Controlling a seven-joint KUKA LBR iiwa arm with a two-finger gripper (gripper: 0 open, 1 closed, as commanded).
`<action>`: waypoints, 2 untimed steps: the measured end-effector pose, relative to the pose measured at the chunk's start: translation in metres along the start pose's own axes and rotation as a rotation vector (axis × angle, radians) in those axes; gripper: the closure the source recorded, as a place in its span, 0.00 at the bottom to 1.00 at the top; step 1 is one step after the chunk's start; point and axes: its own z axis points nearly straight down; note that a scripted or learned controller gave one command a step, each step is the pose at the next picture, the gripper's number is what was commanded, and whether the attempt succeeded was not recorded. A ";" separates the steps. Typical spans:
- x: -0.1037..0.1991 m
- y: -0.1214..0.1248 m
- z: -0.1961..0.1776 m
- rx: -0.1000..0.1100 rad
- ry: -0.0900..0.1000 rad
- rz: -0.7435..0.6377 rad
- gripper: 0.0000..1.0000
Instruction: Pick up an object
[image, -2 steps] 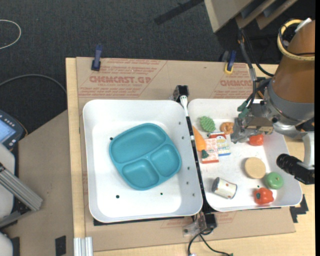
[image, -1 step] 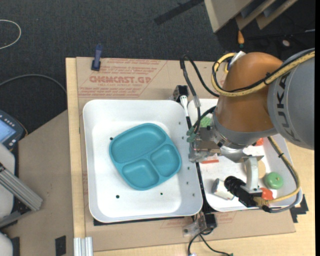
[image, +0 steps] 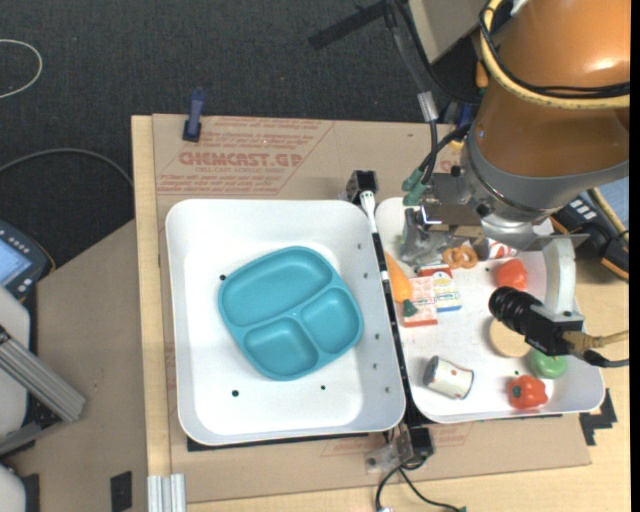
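The claw (image: 425, 232), its spread impossible to tell, hangs low over the right bin (image: 480, 405) in the reaching step, a small carton (image: 432, 297) just below it, so next it must descend squarely.

Light: bright, even, from overhead.
Glare: soft sheen on the arm's orange band (image: 560, 45).
Shadows: faint, short, beside the blue tray (image: 290, 312) in the left bin (image: 190, 300).
Focus: centre sharp; the near arm slightly soft.
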 end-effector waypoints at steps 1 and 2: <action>0.057 -0.001 -0.004 0.013 -0.002 -0.002 1.00; 0.054 0.000 -0.014 0.012 -0.004 0.003 1.00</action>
